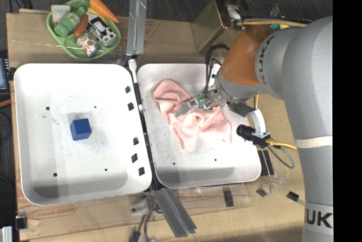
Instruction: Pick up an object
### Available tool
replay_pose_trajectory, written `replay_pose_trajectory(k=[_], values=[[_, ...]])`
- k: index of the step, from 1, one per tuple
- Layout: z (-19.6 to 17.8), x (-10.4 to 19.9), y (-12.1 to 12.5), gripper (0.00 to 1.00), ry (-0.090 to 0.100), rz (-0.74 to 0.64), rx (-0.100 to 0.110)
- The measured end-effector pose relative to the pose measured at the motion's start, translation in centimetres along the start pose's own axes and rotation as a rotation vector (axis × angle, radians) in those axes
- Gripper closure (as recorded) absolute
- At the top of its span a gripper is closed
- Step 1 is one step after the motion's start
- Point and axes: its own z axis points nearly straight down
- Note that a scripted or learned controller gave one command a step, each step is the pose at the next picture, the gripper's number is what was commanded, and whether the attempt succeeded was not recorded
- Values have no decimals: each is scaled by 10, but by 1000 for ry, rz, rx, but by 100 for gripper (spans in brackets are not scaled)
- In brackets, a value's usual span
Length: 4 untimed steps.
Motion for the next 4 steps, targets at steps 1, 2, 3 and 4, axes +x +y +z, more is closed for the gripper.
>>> replay_pose_trajectory(k=[1,2,3,4], values=[[0,-16,-12,0,3,-27,-1],[0,-34,-4,0,2,-126,-1],[0,-12,5,0,0,-70,2],[1,-51,51,0,2,-158,2]])
